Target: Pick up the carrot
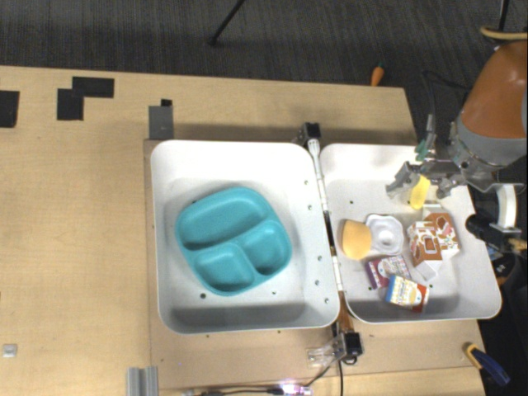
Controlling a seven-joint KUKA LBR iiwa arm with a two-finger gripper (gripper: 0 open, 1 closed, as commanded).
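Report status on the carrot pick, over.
Gripper over right bin, at yellow item. Whether that is the carrot: unclear. Carton, cup close by.

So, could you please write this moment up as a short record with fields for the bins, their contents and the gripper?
left bin: holds a teal divided plate
right bin: holds a yellow-orange rounded item, a white cup, a brown and white packet, two small packets near the front
gripper: over the right bin's far right part, with a small yellow item at its tip
grasp: cannot tell
carrot: not identifiable with certainty
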